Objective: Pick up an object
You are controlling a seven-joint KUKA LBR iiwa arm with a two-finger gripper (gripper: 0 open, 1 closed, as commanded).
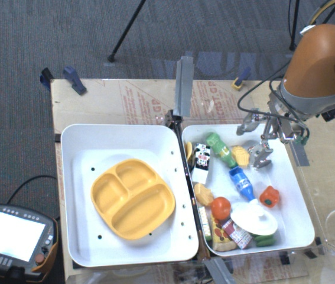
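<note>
Handheld teach pendant (15, 238) sits at lower left, cut off by the frame edge.
2 white bins: the left bin (75, 158) holds 1 yellow divided plate (133, 198); the right bin (300, 209) is crowded, with 1 blue bottle (241, 183), 1 tomato (221, 207), 1 white bowl (254, 219) overlapping other items. Gripper (262, 157) hangs over its far side, fingers too blurred to tell, nothing visibly pinched.

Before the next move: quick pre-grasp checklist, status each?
1. Gripper over right bin, above the floor near the corn: ok.
2. Object between fingers: not ok, none seen.
3. Finger opening: cannot tell.
4. Targets in reach: ok; blue bottle and green bottle lie close.
5. Clutter: not ok; tomato, white lid and packets crowd the front.
6. Yellow tray in left bin, out of path: ok.
</note>
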